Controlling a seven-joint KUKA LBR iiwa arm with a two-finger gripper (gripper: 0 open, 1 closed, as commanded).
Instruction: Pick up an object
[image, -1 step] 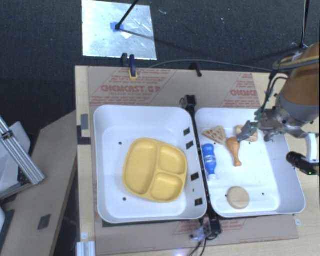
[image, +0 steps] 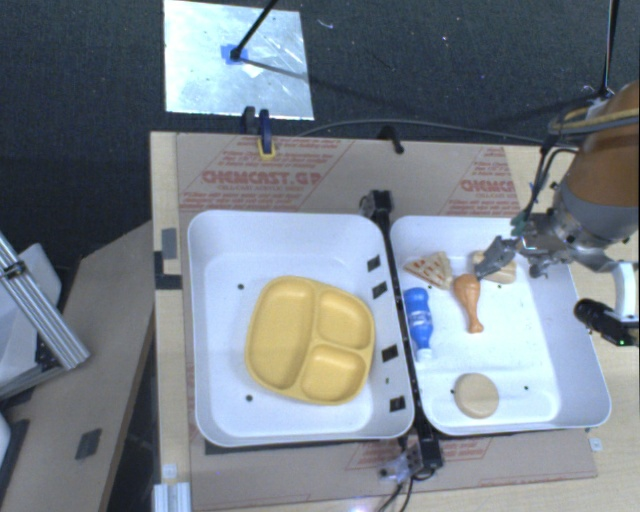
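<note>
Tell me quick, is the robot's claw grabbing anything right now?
Gripper: over the right bin's far end, by a small tan piece; open, shut or holding cannot be told.

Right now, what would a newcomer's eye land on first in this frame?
The big yellow divided plate in the left bin. Then the right bin's small scatter: blue bottle, drumstick, round bun, with the gripper low at its far edge.

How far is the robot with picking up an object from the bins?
Done: the tool has reached the right bin, low over a pale food piece by the toy drumstick. In hand: nothing visibly. Left: grasping and lifting; the bottle, cracker wedge and round cookie lie untouched.
</note>
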